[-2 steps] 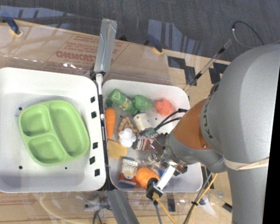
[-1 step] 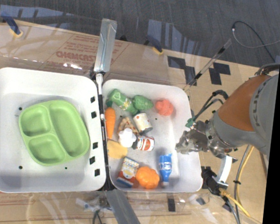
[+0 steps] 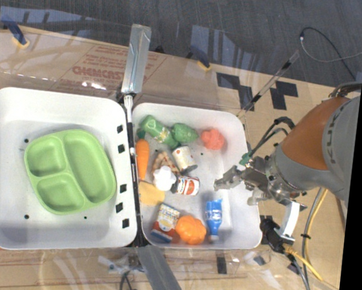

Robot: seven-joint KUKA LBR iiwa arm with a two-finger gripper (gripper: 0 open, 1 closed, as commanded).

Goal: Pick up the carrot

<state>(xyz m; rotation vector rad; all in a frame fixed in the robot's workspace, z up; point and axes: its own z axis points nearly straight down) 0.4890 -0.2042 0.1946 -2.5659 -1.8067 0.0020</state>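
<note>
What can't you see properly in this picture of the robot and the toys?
- Claw: in the camera view it is small and dark, so whether it is open or shut cannot be told.
- Carrot: its lower end is tucked behind the yellow toy by the bin wall.
- Small can: label too small to read.
- Arm: cut off by the right edge.

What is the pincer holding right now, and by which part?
Nothing. The pincer hangs over the right bin with nothing between its fingers; the carrot lies by the bin's left wall.
</note>
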